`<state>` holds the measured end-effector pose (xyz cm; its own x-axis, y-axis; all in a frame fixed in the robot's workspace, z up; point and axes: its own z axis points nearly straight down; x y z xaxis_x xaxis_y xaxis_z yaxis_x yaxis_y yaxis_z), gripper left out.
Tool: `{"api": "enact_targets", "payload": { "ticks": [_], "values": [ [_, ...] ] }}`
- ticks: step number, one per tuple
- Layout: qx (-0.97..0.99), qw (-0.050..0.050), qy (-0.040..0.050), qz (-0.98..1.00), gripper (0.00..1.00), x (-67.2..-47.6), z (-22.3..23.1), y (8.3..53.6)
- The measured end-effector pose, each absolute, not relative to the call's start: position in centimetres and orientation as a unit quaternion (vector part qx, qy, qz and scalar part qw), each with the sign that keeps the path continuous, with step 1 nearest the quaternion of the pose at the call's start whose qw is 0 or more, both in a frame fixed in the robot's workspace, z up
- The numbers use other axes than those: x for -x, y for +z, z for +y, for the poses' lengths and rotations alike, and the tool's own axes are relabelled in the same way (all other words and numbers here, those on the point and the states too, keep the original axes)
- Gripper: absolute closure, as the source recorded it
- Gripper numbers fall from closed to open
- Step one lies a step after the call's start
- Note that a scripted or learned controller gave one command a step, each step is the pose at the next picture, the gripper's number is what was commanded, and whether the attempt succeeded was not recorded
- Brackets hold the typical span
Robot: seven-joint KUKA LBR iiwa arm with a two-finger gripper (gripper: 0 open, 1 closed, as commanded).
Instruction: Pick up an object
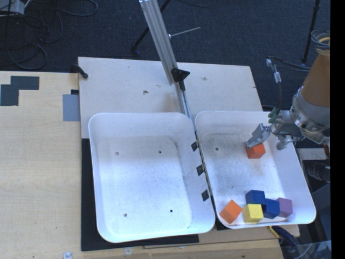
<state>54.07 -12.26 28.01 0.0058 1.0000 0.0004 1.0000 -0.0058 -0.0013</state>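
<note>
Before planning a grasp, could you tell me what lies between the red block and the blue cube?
Only bare bin floor lies between red block and blue cube, seen in the camera view.

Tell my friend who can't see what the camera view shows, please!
A grey robot arm reaches from the right, its gripper right above an orange-red block in the right bin. Orange, yellow, blue and purple blocks cluster at that bin's near edge, beside the left bin.
</note>
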Motion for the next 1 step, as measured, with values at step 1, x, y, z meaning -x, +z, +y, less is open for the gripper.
{"api": "enact_targets", "payload": {
  "ticks": [1],
  "values": [
    [0.708,0.003,0.0033,-0.706,0.00,-57.33,-17.65,20.05]
  ]
}}
